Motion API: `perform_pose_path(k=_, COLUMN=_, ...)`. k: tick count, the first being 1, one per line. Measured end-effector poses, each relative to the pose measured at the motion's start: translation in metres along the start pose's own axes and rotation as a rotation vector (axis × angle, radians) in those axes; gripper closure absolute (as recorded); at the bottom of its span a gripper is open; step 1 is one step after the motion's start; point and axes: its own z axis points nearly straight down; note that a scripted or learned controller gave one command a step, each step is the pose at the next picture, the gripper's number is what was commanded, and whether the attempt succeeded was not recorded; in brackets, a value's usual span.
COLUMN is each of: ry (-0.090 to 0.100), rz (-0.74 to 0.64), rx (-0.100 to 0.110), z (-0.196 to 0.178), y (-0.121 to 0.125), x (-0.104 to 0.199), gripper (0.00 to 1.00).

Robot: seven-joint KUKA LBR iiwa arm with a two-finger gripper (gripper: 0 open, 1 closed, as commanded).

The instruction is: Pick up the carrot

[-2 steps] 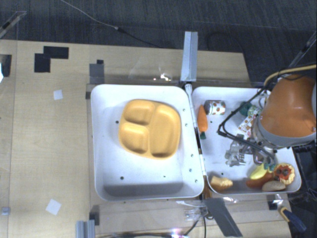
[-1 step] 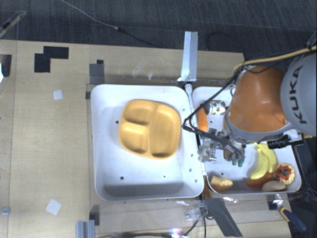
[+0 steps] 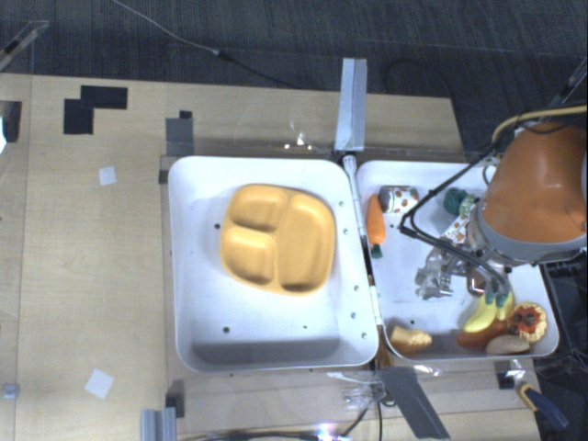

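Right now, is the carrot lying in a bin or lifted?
Lying: the carrot rests in the right bin, apart from the gripper.

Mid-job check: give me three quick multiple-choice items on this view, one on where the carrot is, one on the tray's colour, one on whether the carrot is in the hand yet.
1. Where does the carrot lie?
A. In the right bin, against its left wall
B. On the tray
C. On the bench outside the bins

2. What colour is the compartment tray in the left bin?
A. Blue
B. Yellow
C. Black

3. How does the carrot stand to the hand?
A. Between its fingers
B. Lying in the bin, apart from the hand
C. Lifted above the bin

Answers: 1 A, it lies along the divider side of the right bin. 2 B, the tray is yellow. 3 B, bare bin floor shows between carrot and hand.
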Motion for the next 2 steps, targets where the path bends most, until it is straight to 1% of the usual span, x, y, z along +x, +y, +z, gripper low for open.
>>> perform_pose_path(k=1, ry=0.003, rz=0.201, rx=-0.003, z=0.001, y=0.057, x=0.012, gripper=0.00)
perform_pose_path(k=2, ry=-0.010, rz=0.264, rx=-0.003, z=0.096, y=0.001, x=-0.063, gripper=0.00)
